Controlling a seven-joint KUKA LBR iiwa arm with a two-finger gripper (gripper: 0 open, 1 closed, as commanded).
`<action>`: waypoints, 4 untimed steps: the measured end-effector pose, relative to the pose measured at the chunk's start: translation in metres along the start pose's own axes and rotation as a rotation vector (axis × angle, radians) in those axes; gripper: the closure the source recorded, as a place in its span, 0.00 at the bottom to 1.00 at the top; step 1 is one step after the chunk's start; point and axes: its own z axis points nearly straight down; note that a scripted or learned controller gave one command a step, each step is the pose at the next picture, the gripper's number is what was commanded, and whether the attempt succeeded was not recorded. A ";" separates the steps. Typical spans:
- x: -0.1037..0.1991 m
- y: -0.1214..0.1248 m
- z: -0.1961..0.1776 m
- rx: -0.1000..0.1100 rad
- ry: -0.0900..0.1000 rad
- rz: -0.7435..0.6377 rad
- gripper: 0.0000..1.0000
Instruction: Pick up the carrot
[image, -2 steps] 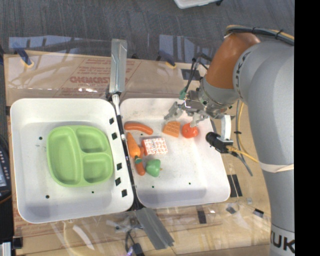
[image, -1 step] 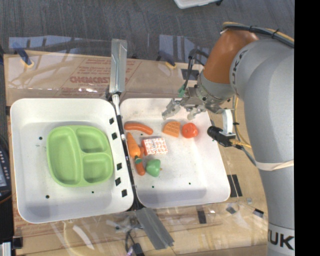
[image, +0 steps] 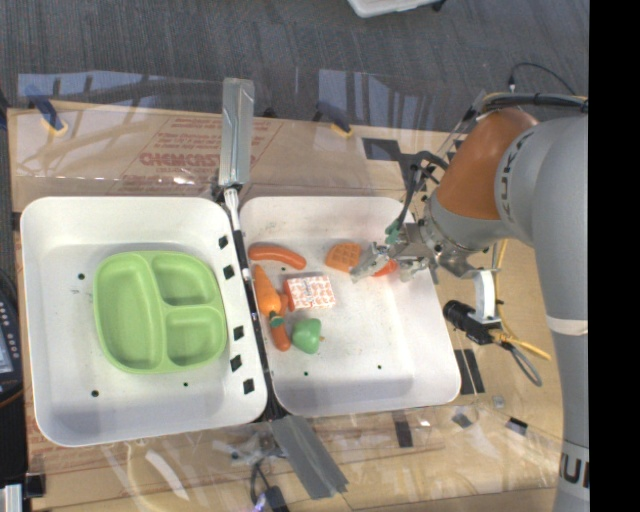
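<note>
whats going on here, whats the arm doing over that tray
A grey robot arm reaches in from the right, and its gripper sits low over the right bin, next to a small orange waffle-like toy. The carrot it is meant to pick up lies apart from it by the bin's left wall, along with a sausage, a pink block and a green pepper. The left bin holds a green divided plate.

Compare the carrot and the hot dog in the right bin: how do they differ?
The carrot is orange and tapered, lying roughly top to bottom along the bin's left wall; the hot dog is redder, evenly thick, and lies crosswise above it. The carrot is nearer the green pepper. Both are elongated and lie apart from the end effector.
</note>
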 end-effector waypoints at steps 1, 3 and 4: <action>0.002 0.012 -0.009 -0.004 -0.001 -0.075 0.00; -0.001 -0.021 0.024 -0.001 0.000 -0.176 0.00; 0.027 0.040 0.050 -0.003 0.001 0.220 0.00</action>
